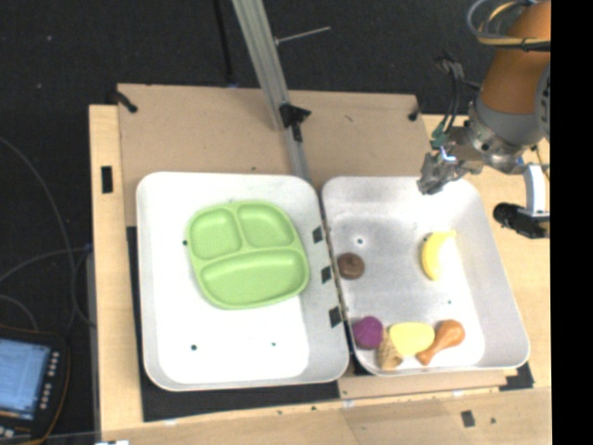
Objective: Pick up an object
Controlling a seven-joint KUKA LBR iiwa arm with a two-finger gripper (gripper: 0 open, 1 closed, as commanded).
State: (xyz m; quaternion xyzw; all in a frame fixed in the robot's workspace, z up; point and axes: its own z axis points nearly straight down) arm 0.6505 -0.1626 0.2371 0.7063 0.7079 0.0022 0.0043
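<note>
Nearest candidate: yellow banana-shaped toy [437,254], lying alone on the floor of the right bin [398,213], below the gripper [432,182] and a little to its right, well apart from it. Probably light, hollow plastic, stiff and smooth, likely to skid or roll under a glancing touch. Best taken across the narrow middle, jaws square to the curve, not at the tapered tips.

Farther down from the gripper, crowded at the bin's near edge: purple ball [368,331], pale yellow wedge [409,338] and orange drumstick-shaped toy [441,337], touching or nearly so, awkward to isolate. Down and to the left, just beside the dividing wall, a small brown round piece [350,265]. Farther left, a green divided plate [247,254] in the left bin [167,341].

Gripper poised over the right bin's far rim, nothing visibly held; whether open or closed, cannot tell.
</note>
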